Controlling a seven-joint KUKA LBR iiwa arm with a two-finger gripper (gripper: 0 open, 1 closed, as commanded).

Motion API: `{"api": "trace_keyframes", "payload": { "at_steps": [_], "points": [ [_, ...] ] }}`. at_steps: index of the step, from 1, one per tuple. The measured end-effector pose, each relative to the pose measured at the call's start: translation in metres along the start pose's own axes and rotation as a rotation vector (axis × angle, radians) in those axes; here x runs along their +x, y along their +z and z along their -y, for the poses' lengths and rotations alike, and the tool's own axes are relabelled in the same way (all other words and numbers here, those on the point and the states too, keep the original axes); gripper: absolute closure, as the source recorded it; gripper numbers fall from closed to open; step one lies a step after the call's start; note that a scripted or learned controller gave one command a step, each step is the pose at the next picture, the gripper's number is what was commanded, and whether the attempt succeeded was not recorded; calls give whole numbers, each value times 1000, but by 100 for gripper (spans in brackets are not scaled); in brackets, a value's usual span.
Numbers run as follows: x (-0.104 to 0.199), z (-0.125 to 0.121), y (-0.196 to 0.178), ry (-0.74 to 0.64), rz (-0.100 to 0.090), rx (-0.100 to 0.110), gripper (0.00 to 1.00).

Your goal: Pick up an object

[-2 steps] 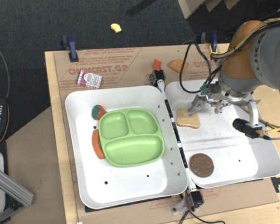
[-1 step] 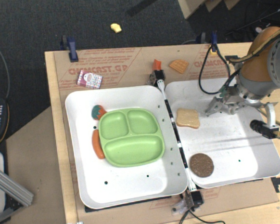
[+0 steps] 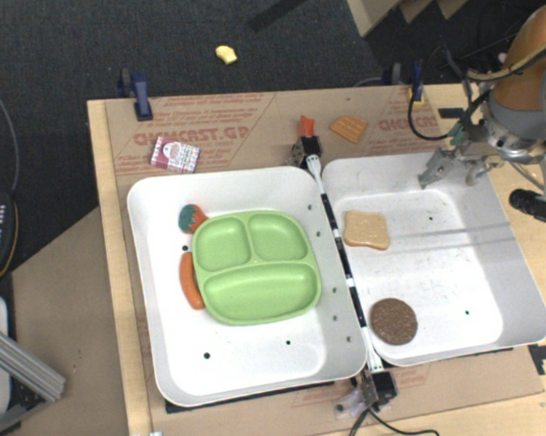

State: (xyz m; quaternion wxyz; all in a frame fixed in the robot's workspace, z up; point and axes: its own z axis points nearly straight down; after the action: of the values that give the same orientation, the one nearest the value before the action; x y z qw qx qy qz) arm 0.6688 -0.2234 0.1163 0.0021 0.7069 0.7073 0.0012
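**Pincer over the right bin's far edge, nothing held**

Pincer [image 3: 452, 162] is seen at the far right corner of the right bin [image 3: 503, 269], its two fingers spread apart with nothing between them. The grey arm [image 3: 519, 118] enters from the right. In that bin a slice of bread [image 3: 366, 229] lies near the left wall, well apart from the pincer, and a brown round patty [image 3: 393, 320] lies nearer the front. In the left bin [image 3: 170, 343] a green divided plate [image 3: 255, 266] is set, with an orange sausage [image 3: 190, 280] touching its left edge and a small red-green piece [image 3: 192, 217] at its far left corner. On the surface [image 3: 238, 126] beyond the bins a cracker [image 3: 348, 128] and a small packet [image 3: 174, 154] are lying.
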Motion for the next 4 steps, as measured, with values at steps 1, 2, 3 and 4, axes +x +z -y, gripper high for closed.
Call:
{"api": "trace_keyframes", "payload": {
  "at_steps": [1, 2, 3, 4],
  "points": [
    [91, 17, 14, -7, -6, 8, 0],
    [133, 55, 27, -2, -4, 8, 0],
    [123, 36, 29, -1, -2, 0, 0],
    [120, 18, 29, -2, -1, 0, 0]
  ]
}}
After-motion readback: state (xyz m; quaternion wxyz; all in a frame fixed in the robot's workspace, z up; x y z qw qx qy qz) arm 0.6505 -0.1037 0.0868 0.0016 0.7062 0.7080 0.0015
